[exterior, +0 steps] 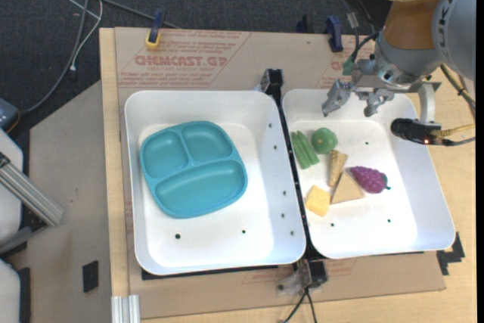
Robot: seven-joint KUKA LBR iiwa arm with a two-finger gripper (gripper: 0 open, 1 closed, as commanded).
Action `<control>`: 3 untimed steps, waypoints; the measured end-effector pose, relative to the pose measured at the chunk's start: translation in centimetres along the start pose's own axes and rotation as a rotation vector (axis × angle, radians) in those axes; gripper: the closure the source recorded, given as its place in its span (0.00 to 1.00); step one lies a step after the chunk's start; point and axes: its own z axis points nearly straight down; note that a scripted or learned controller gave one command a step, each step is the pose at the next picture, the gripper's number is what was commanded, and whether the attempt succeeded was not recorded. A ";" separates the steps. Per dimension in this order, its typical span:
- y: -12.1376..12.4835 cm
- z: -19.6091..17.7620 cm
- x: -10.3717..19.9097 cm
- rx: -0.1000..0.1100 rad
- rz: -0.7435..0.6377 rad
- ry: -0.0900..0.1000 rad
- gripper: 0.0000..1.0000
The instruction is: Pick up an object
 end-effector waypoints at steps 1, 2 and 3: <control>0.2 -1.0 0.0 -0.015 -0.002 -0.001 0.00; -0.6 4.6 -0.3 -0.010 -0.001 -0.001 0.00; -0.9 9.0 -0.9 -0.012 -0.001 -0.001 0.00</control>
